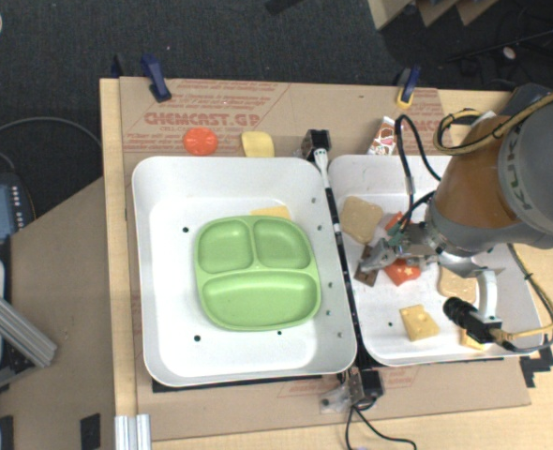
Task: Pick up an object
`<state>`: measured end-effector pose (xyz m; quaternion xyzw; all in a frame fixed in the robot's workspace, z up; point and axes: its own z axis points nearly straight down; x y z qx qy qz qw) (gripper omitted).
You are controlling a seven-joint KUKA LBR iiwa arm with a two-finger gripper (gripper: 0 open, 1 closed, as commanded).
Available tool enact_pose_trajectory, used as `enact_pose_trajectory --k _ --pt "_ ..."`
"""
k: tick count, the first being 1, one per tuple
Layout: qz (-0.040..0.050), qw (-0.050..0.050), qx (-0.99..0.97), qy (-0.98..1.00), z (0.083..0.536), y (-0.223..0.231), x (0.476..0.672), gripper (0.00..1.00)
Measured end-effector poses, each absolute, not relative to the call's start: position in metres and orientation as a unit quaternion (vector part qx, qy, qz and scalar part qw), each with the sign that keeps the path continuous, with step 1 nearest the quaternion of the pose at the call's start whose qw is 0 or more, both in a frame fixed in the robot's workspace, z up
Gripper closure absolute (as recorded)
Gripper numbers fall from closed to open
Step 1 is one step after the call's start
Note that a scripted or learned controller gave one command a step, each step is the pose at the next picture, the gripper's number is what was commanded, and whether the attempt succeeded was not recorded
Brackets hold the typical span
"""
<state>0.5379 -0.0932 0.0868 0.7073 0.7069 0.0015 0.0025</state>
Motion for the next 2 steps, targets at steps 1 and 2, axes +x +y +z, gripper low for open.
enact_pose_trajectory --k 1,2 --pt "0.0041 0.004 0.707 0.707 0.0989 -0.0932 0.5398 1.0" --pt "0.0035 0.004 0.707 0.707 0.0978 -0.0932 0.5392 0.0"
